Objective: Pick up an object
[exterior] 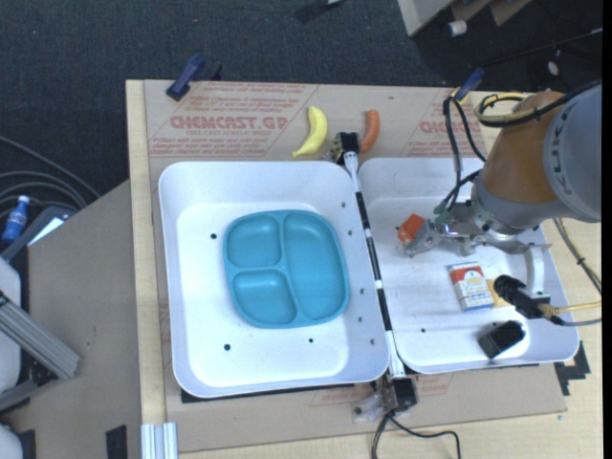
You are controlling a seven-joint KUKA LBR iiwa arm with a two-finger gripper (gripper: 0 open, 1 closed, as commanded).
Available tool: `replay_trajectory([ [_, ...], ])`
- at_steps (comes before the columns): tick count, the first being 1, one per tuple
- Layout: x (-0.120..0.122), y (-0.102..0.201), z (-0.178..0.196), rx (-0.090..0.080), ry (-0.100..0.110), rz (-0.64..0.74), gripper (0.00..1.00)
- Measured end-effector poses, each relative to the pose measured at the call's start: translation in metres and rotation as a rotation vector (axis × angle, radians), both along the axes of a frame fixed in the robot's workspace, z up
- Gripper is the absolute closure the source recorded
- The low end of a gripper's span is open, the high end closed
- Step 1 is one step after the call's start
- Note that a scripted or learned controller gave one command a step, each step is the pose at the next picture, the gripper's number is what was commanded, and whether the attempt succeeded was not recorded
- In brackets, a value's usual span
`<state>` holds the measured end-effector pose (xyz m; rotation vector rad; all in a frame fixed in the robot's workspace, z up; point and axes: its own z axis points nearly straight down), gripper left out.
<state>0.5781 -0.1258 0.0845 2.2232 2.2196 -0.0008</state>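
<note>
In the right bin (pixel 421 185) a small orange-red object (pixel 411 227) lies left of centre. My gripper (pixel 432 238) is low in this bin, its tip right beside that object on its right side; I cannot make out whether it touches it. A small red and white box (pixel 470 286) lies flat just in front of the gripper. A black block (pixel 502 338) rests near the bin's front right corner.
The left bin (pixel 191 256) holds a blue divided plate (pixel 286 268). Behind the bins, on the bench, lie a yellow banana (pixel 312 132) and an orange carrot-like piece (pixel 369 130). A blue clip (pixel 185 76) sits at the bench's far left corner.
</note>
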Motion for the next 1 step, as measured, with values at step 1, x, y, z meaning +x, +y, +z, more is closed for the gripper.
replay_trajectory([
  [1, 0.0006, 0.0007, 0.0100, 0.001, -0.002, 0.000, 1.00],
])
